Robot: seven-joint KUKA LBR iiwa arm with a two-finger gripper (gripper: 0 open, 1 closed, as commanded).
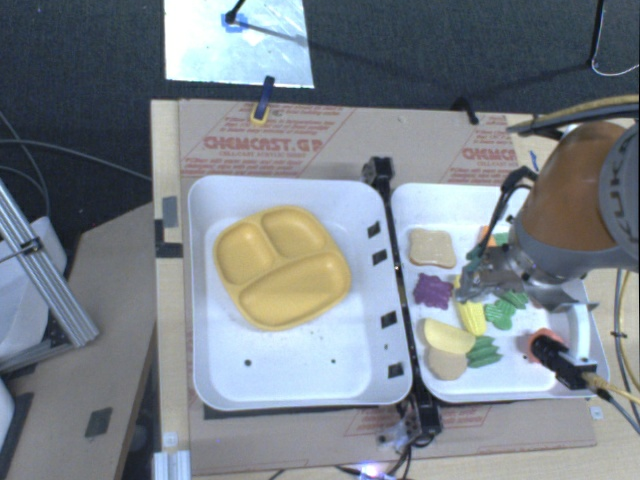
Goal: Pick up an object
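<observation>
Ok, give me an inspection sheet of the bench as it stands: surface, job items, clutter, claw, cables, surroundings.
Surface: two shallow white plastic bins side by side, left bin and right bin, on a printed cardboard sheet.
Job's things: in the right bin, tan toast-shaped toy, purple grape-cluster toy, yellow corn toy, yellow-and-tan rounded toy, green leafy toys.
Clutter: yellow three-compartment plastic plate in the left bin.
Claw: claw low over the toys beside the corn; hold not confirmed.
Cables: black cables at left, thin one top right.
Surroundings: dark carpet, shiny foil square, aluminium frame.
</observation>
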